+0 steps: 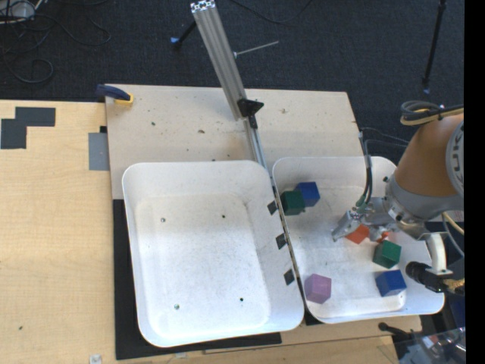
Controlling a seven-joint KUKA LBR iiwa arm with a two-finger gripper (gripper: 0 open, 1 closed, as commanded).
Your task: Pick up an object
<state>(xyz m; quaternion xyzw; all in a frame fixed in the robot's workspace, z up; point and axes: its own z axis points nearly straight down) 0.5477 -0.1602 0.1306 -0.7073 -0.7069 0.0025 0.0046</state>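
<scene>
A: What's covered in the right bin (356, 315)?

B: The red block (358, 235) is half under the gripper (356, 226); only 1 corner shows. The fingers sit too close over it to read.

A: Anything else hidden?

B: The arm (428, 165) covers the bin's right wall, and the right edge cuts the arm off. The green block (387, 253) near it is partly behind the wrist.

A: And the middle?

B: The divider rail (276, 211) hides a sliver of the dark green block (292, 202). The far blue block (308, 193) sits partly behind that one.
</scene>
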